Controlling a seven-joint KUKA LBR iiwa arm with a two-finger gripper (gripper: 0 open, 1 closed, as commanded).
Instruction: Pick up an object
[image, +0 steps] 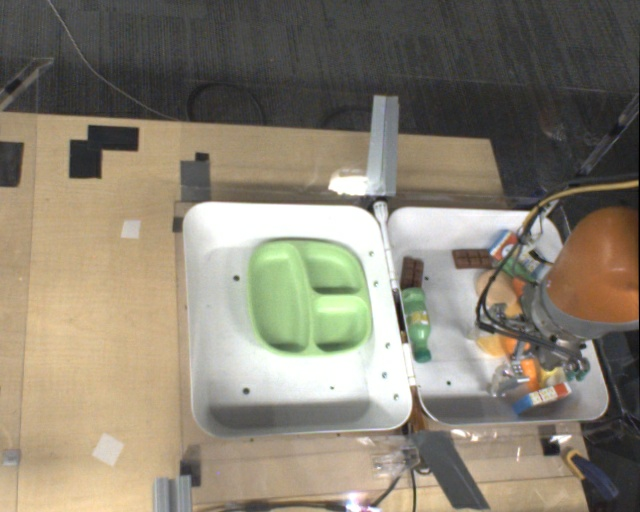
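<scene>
The right bin (445, 385) holds several small items. A green bottle (417, 326) lies along its left wall, with a brown block (411, 270) just behind it. A second brown bar (470, 258) lies near the back, beside a colourful packet (508, 246). My gripper (518, 378) is down in the front right corner of this bin, over a cluster of orange, yellow and blue-red pieces (540, 395). An orange-yellow item (493, 343) sits just to its left. The arm's orange band (600, 265) and cables hide part of the pile.
In the left bin (215, 300) lies a green divided plate (305, 295). A metal post (383, 145) stands behind the seam between the bins. The bench (90, 330) to the left is bare wood with black markers.
</scene>
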